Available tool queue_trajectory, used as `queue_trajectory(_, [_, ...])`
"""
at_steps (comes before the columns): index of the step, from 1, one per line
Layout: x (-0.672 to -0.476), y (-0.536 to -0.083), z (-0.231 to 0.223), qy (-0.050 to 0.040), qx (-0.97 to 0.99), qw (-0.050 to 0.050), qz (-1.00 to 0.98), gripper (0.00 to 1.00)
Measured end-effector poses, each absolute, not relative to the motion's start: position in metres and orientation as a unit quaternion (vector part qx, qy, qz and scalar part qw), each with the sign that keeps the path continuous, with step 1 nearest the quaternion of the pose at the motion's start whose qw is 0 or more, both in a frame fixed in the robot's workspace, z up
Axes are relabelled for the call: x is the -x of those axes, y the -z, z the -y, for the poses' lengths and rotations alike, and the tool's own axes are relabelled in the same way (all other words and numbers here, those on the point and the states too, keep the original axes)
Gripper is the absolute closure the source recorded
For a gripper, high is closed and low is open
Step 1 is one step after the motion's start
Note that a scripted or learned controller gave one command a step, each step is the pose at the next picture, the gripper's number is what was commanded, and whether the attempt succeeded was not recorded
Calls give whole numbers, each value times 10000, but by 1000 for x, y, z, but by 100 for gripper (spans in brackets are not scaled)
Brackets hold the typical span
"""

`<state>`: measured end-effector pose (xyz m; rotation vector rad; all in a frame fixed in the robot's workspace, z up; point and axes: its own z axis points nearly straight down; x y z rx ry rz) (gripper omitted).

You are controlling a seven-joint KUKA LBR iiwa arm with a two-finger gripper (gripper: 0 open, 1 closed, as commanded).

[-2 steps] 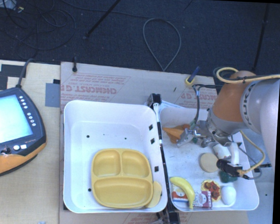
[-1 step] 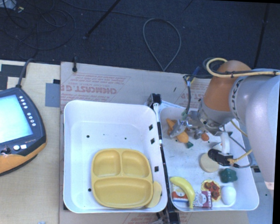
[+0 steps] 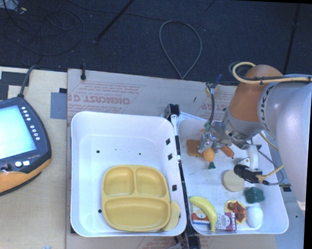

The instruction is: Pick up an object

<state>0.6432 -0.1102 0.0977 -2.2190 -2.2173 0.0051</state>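
Note:
My gripper (image 3: 210, 144) hangs low over the back left part of the right bin (image 3: 282, 221), under the grey arm with its orange band (image 3: 251, 98). A small orange object (image 3: 210, 154) lies directly under the gripper tip, with a little teal piece (image 3: 212, 165) just in front of it. A brown object (image 3: 192, 147) sits to the gripper's left and an orange stick-like item (image 3: 227, 150) to its right. The wrist hides how the gripper meets the orange object.
Nearer the front of the right bin lie a beige disc (image 3: 232, 181), a green object (image 3: 254, 195), a white egg (image 3: 254, 217), a banana (image 3: 203, 208) and a small carton (image 3: 225, 222). The left bin (image 3: 92, 138) holds a yellow divided plate (image 3: 135, 197). A control pendant (image 3: 12, 144) sits far left.

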Motion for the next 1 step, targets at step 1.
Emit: queue_trajectory(1, [-612, -188, 35, 1, 7067, 7, 7075, 100])
